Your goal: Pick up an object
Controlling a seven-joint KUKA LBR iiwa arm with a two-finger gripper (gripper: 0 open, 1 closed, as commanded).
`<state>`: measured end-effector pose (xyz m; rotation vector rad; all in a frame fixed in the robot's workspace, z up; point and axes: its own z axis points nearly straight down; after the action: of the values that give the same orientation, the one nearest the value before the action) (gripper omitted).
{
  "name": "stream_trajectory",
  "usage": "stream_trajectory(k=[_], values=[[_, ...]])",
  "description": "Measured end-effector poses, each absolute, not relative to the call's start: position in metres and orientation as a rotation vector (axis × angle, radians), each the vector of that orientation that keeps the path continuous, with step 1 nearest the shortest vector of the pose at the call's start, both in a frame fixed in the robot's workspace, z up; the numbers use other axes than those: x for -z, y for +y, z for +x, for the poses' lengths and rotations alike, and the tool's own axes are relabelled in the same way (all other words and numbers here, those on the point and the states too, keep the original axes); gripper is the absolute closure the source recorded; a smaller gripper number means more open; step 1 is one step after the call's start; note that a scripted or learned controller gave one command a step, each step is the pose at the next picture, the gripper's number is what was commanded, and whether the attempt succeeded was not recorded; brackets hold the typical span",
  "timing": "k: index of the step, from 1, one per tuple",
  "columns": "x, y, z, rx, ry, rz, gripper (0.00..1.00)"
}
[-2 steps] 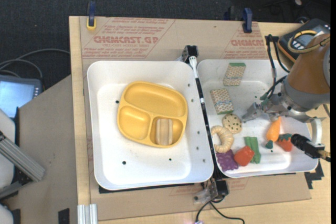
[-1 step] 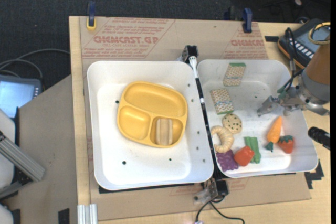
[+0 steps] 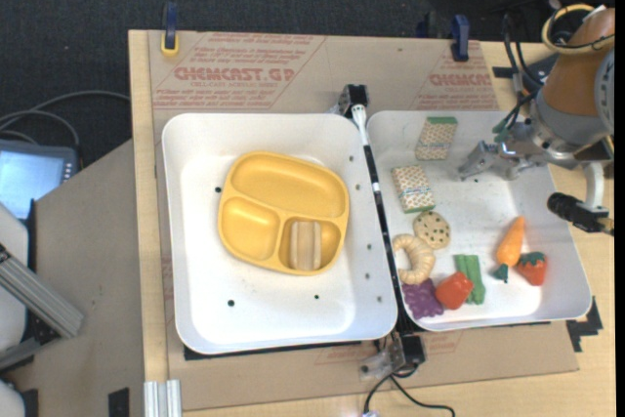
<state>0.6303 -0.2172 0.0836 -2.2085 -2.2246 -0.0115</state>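
We observed two shallow white bins side by side on the bench. The left bin [image 3: 195,210] held a yellow compartment tray [image 3: 283,210]; its lower right compartment contained a pale, tan-coloured item [image 3: 305,244] that we could not identify.

The right bin [image 3: 562,303] held the loose objects. Near its upper edge lay a small green-topped patterned box [image 3: 436,138]. Below it, near the bin's left wall, lay a second patterned box [image 3: 413,187], tilted. Further down we noted a round speckled cookie [image 3: 432,229], and just beside it a pale curved croissant-like piece [image 3: 414,259]. Along the lower edge, from left to right, lay a purple grape cluster [image 3: 423,299], a red item [image 3: 453,290] touching it, a green piece [image 3: 470,276], an orange carrot [image 3: 509,244] with green leaves, and a red strawberry-like item [image 3: 532,268].

The arm [image 3: 576,83] entered from the right. The gripper [image 3: 480,161] sat over the upper part of the right bin, to the right of the two patterned boxes and apart from them. We saw no object between its fingers; we could not tell whether they were spread or closed.
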Motion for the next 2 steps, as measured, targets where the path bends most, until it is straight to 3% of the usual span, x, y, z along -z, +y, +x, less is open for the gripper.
stream_trajectory(k=[1,2], values=[[-0.083,-0.214,0.666,-0.003,-2.207,-2.201,0.00],[-0.085,-0.146,0.667,-0.003,-2.225,-2.210,0.00]])
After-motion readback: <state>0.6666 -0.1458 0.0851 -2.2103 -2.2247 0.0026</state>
